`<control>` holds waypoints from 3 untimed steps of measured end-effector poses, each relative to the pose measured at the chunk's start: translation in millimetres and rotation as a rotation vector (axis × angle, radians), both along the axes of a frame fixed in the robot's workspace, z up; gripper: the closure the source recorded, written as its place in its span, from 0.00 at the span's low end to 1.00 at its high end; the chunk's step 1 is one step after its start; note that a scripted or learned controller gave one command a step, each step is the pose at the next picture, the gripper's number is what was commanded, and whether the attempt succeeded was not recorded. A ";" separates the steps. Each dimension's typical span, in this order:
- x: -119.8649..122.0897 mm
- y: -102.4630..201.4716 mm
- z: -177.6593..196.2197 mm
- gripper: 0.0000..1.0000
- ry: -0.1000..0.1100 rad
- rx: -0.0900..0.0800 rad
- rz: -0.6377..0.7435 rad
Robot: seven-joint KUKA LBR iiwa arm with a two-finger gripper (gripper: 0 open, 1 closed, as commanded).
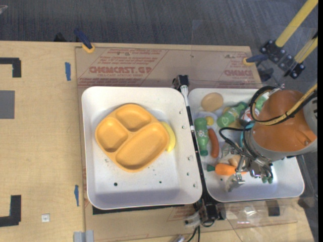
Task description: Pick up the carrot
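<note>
- One carrot [224, 169] lies in the right bin [290, 188], just left of the gripper [241, 174].
- Gripper down beside it (fingers blurred; grip can't be told).
- Above the carrot: one red sausage [214, 142], one green bottle [202, 134], one tan egg shape [212, 102].
- Left of it: one left bin [96, 175], one orange divided plate [132, 136].
- Board [121, 67] reads "CHEMCAST".
</note>
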State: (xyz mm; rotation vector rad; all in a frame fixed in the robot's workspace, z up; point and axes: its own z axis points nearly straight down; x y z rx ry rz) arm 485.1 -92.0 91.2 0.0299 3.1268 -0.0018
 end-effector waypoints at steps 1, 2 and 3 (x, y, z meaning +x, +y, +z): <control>5.3 0.7 13.4 1.00 -0.018 -0.001 0.001; 7.0 1.2 23.4 1.00 -0.025 -0.002 0.001; 9.0 1.7 33.6 1.00 -0.032 -0.002 0.002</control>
